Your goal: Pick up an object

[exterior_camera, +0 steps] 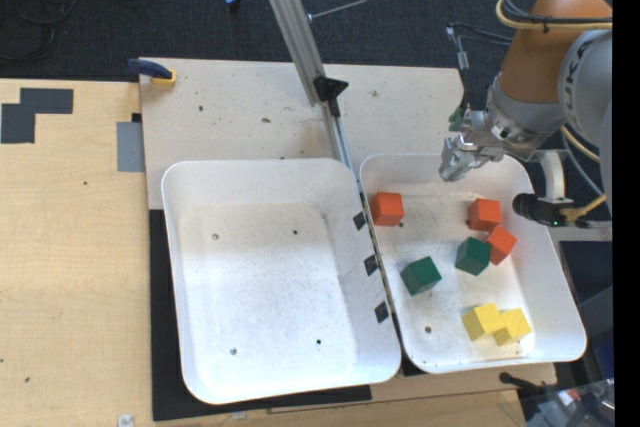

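Note:
The right bin (560,315) holds three orange-red cubes: one at its left (386,208), one at the upper right (484,213) and one just below it (501,243). Two dark green cubes (421,275) (472,256) lie in the middle. Two yellow blocks (495,323) touch each other near the front. My gripper (457,162) hangs over the bin's far rim, above and left of the upper right orange cube, with nothing seen between its fingers.
The left bin (200,215) lies beside the right one, with black clips (370,265) along the shared wall. A slanted aluminium rail (295,25) rises behind the bins. A blue and yellow clamp (152,71) sits at the bench's far left corner.

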`<control>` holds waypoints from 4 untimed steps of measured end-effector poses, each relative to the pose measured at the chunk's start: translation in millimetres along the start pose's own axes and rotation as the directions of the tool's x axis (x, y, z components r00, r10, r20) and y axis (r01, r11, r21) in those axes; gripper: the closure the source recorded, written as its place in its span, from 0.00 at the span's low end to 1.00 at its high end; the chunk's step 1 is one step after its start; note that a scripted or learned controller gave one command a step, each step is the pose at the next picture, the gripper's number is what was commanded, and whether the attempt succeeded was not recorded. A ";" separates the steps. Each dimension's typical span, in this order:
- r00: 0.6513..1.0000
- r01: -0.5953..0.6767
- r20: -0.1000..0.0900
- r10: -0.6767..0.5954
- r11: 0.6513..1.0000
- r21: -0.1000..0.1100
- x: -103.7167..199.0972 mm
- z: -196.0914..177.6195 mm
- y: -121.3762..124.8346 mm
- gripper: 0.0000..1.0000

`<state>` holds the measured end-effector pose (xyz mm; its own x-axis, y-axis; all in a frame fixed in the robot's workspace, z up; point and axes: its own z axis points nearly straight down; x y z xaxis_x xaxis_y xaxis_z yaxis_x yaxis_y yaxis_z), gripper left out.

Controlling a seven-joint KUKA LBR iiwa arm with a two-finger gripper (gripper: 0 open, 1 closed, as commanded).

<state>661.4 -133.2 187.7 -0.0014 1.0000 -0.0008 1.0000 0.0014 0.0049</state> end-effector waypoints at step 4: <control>1.000 0.002 -0.003 -0.002 1.000 0.011 102.0 -58.6 -30.6 1.00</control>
<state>630.4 -31.2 246.1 -0.0038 1.0000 0.0025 1.0000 0.0038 -0.0061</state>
